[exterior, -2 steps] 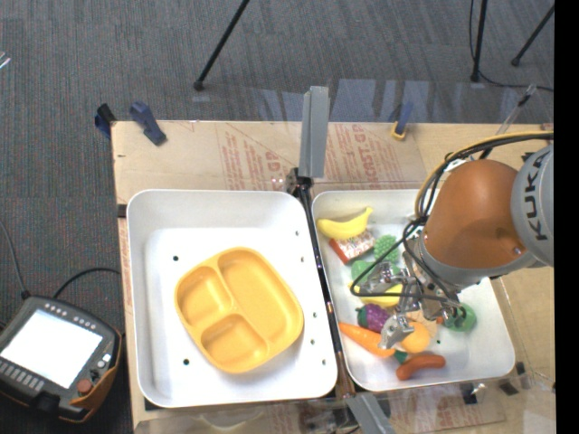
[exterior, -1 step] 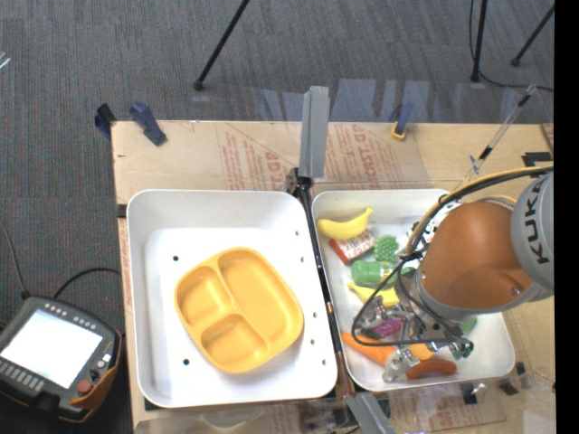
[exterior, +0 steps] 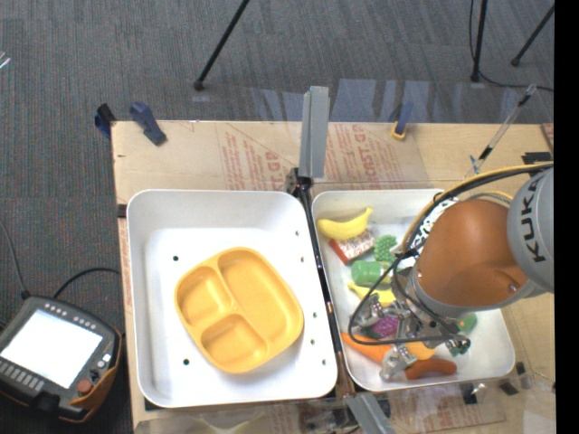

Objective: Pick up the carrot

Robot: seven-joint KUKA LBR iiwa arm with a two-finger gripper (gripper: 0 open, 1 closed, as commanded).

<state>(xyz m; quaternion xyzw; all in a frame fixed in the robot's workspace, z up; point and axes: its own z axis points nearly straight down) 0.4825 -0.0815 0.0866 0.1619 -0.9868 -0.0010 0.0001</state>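
Lower right, the end effector (exterior: 409, 344) hovers over the carrot (exterior: 373, 349); grip state unclear. Crowding toys could spoil the grasp.

I am watched by one camera fixed above the bench (exterior: 226, 156), looking down at a slant on both white bins (exterior: 149, 215), fairly near; my arm (exterior: 470, 256) enters from its right side.

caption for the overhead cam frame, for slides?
Arm reaching into the right bin of toy food, gripper low over the carrot.
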